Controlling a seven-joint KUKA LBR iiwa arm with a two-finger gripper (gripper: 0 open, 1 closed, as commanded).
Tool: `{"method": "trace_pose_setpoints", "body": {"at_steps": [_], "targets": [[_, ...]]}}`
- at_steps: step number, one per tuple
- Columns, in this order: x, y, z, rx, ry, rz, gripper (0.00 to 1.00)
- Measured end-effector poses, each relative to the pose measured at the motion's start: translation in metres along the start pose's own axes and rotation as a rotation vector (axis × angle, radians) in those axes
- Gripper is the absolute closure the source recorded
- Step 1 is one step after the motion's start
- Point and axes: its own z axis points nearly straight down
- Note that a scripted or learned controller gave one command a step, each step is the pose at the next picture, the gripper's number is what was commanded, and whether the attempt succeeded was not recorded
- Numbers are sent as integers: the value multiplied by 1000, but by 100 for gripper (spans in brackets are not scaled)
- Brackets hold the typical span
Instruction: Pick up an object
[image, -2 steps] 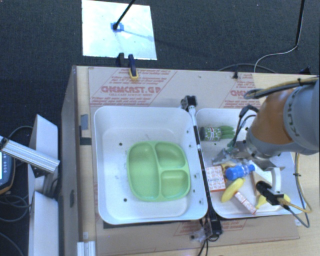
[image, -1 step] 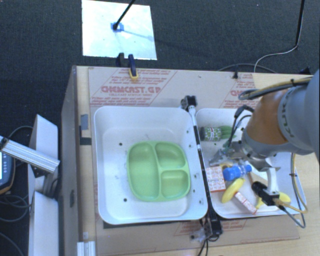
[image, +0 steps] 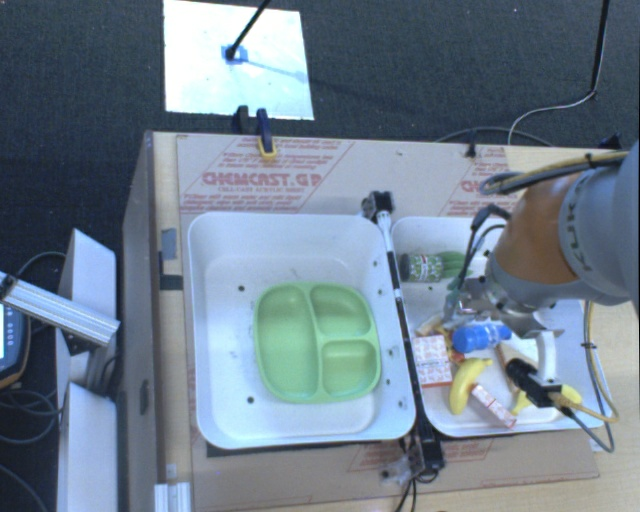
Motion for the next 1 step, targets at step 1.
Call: {"method": "trace_pose_setpoints", "body": {"at_steps": [1], "targets": [[0,0,0,1,0,0,0]]}}
